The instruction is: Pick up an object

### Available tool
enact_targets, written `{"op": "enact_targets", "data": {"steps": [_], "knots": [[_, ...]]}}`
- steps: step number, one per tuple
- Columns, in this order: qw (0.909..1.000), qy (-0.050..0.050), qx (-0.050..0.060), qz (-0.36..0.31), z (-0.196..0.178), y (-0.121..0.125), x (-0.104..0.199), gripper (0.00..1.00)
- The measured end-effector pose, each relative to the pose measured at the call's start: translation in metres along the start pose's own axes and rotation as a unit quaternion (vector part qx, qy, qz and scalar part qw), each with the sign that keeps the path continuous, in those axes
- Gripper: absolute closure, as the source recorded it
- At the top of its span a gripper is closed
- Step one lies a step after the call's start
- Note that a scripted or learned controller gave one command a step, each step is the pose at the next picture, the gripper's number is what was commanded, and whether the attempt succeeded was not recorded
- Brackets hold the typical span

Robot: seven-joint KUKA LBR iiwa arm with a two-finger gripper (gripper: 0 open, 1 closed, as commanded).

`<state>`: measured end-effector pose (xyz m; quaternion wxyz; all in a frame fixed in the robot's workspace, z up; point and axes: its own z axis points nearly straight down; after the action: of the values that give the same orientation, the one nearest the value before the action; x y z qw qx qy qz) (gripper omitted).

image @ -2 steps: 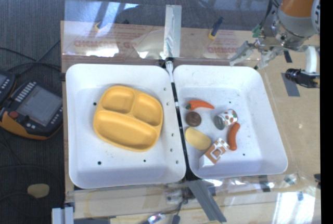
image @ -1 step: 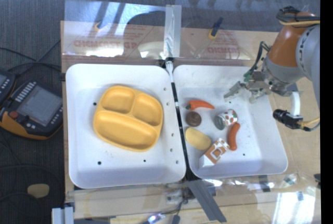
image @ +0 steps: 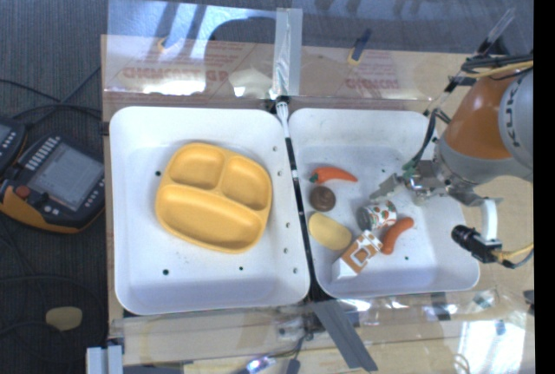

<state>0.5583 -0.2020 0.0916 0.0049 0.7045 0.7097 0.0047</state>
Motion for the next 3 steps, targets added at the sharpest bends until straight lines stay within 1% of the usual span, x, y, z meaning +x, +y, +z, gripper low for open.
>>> {"op": "enact_targets", "data": {"steps": [1,2,3], "knots": [[1.0000,-0.002,0.000,0.002,0.0002,-0.0346,0.0684,0.00],[1.0000,-0.001,-0.002,0.003,-0.0097,-0.0331,0.0683,1.00],[1.0000,-0.001,-0.001,0.003,-0.0096,-0.0332,0.0682,0.00]]}}
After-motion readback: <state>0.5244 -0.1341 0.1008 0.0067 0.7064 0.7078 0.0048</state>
